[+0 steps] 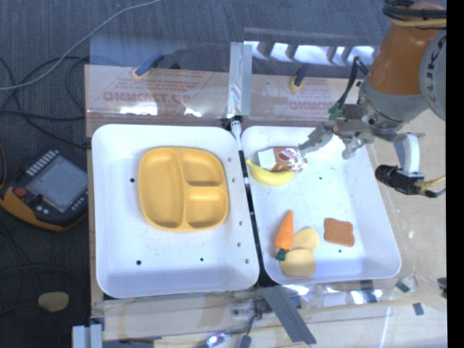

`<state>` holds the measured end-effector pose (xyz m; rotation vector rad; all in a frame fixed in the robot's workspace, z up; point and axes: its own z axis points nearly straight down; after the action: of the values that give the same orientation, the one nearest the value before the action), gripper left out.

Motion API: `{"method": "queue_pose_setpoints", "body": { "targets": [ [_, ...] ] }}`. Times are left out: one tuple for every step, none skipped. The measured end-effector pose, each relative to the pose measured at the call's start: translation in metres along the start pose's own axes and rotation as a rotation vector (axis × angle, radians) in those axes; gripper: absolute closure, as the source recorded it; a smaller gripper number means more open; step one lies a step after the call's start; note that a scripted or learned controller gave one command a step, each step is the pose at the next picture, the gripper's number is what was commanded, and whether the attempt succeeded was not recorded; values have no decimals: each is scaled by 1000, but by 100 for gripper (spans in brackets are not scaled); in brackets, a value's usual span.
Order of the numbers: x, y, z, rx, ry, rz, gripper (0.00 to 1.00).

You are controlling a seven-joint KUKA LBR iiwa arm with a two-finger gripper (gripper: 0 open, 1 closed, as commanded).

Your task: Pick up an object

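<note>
My gripper [328,146] hangs over the back of the right bin [377,216], open with nothing between its fingers. Its left fingertip [306,147] is close to a small brown and white carton [280,158], which leans against a yellow banana [268,175] by the bin's left wall. Nearer the front lie an orange carrot [284,230], two pale yellow pieces of toy food [300,251] stacked close together, and a brown toast-like piece [338,232].
The left bin [116,267] holds a yellow divided plate [183,187]. A raised divider [246,194] separates the bins. Cardboard and a clear panel stand behind them. A teach pendant [45,188] and cables lie on the floor at left.
</note>
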<state>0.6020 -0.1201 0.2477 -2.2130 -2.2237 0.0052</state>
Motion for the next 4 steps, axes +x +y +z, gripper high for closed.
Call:
{"method": "queue_pose_setpoints", "body": {
  "targets": [
    [17, -41, 114, 0, 1, -243, 0],
    [15, -89, 160, -17, -4, -315, 0],
    [15, -87, 151, -19, -2, -315, 100],
    [15, -87, 146, -14, 1, -315, 100]
  ]
}}
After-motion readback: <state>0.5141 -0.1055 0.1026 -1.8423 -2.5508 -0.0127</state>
